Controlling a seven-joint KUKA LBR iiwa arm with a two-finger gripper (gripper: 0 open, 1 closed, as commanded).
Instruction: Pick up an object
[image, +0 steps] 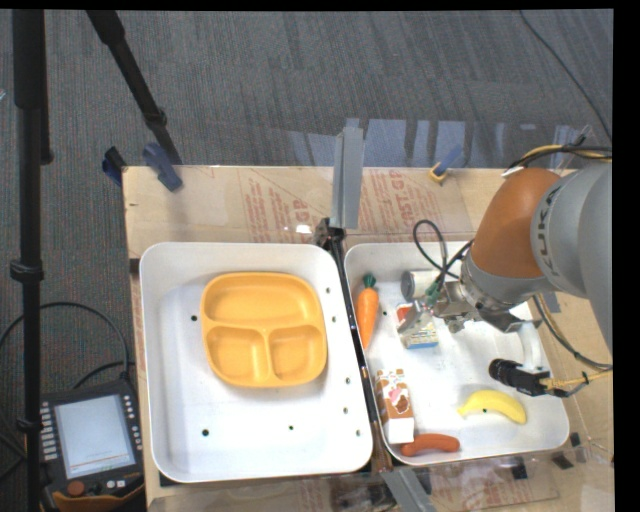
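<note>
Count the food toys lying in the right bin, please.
5 clearly seen: a carrot by the left wall, a small carton under the pincer, a box lower left, a sausage at the front, a banana to the right. The arm may hide others.

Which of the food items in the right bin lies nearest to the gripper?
The small carton, directly below the gripper. The carrot, banana and hot dog lie farther away.
</note>
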